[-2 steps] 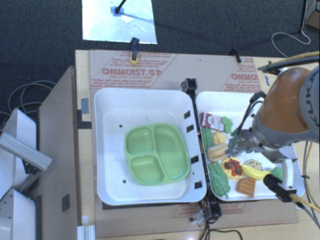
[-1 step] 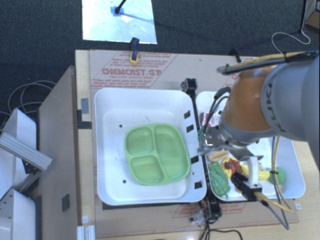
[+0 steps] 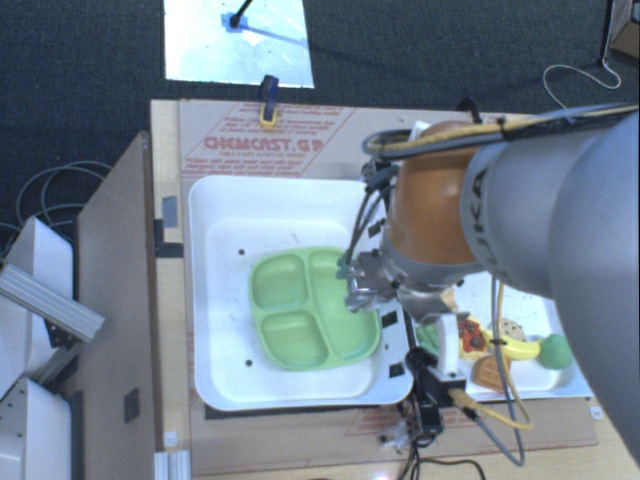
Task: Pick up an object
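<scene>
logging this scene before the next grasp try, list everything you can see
left bin: 1, white, left half of the bench
divided tray: 1, light green, three compartments, lying in the left bin
right bin: 1, white, largely covered by the arm
banana-like piece: 1, yellow, right bin
ball: 1, green, right bin, beside the yellow piece
other small items: several, orange-red and brown, right bin, too small to name
board: 1, pale with red print, under the bins
clamp: 1, yellow and black, board's far edge
arm: 1, grey with an orange band, from the right
gripper: 1, dark, over the tray's right edge
</scene>
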You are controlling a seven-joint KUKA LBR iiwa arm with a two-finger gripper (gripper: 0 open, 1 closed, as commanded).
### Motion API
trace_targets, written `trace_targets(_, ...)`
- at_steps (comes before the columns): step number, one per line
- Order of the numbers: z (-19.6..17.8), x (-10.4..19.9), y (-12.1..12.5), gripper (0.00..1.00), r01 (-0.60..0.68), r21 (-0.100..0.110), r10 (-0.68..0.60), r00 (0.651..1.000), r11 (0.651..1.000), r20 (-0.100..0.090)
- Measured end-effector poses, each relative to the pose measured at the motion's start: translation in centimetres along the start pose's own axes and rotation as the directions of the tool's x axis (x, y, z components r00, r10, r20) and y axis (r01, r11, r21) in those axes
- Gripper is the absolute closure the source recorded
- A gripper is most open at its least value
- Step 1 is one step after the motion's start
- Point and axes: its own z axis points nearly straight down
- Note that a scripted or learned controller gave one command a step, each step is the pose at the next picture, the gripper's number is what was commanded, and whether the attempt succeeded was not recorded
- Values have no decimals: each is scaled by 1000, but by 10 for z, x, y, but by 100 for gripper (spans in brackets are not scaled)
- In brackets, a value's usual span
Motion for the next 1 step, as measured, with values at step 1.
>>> trace_targets(1, -21, -59, 39, 100, -17, -3, 17, 1000, 1000, 6)
